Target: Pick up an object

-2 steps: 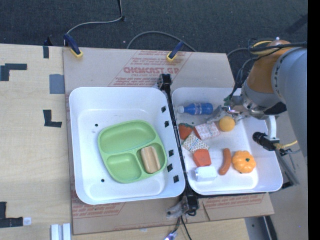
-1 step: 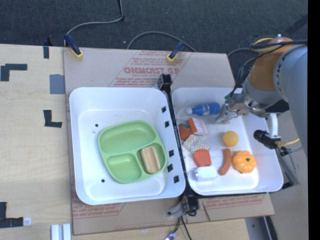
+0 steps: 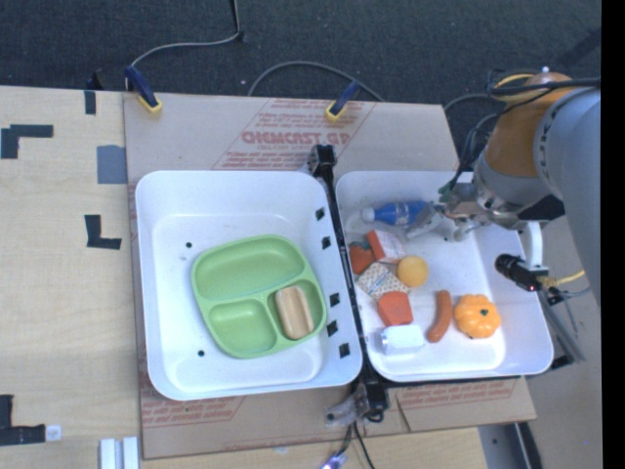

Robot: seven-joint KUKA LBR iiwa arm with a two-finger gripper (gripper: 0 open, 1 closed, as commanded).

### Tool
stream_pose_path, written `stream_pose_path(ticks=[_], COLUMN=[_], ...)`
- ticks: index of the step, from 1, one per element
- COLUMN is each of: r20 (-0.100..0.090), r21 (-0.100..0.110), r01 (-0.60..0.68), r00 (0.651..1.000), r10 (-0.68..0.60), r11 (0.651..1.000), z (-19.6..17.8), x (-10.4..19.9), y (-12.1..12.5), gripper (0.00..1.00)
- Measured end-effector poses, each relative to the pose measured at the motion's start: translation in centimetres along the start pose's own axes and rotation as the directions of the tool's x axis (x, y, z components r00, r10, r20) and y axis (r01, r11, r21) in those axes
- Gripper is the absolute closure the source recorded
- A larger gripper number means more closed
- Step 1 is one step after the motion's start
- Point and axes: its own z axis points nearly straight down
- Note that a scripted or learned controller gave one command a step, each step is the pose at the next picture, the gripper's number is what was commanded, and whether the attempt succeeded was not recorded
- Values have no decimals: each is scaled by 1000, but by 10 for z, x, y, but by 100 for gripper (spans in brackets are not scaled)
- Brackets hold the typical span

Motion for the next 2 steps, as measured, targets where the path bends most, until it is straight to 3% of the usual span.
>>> stream_pose_path(ticks=[1,2], r20=[1,3], r21=[10,5], r01=[-2,-1], r00=[1000,1000], r10=[2,1], r11=[1000,1000], z=[14,4], x=[73,73], y=[-62,-61], gripper=[0,100])
